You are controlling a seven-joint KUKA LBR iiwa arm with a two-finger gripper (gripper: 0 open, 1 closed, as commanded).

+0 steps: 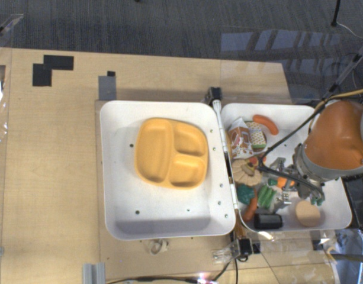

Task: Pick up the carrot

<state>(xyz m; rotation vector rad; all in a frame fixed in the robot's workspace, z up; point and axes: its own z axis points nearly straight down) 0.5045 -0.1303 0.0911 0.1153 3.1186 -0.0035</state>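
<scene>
Carrot [251, 205] low in the right bin [341, 218], near its left wall, just right of a teal piece [245, 193] and left of a green item [266, 196]; long axis slanted, upper end toward the upper right, lower end toward the lower left, above a black block [267, 220]. Gripper [282, 185] down among the clutter in the same bin, under the orange band [338, 136] of the arm, close to the green item and a small orange bit [282, 183]; opening of the pincer impossible to tell, nothing seen clamped in it. Carrot apart from the gripper. Yellow 3-compartment tray [171, 151] in the left bin [122, 218]. Red sausage [265, 123] at top of right bin, round beige piece [308, 213] at lower right
</scene>
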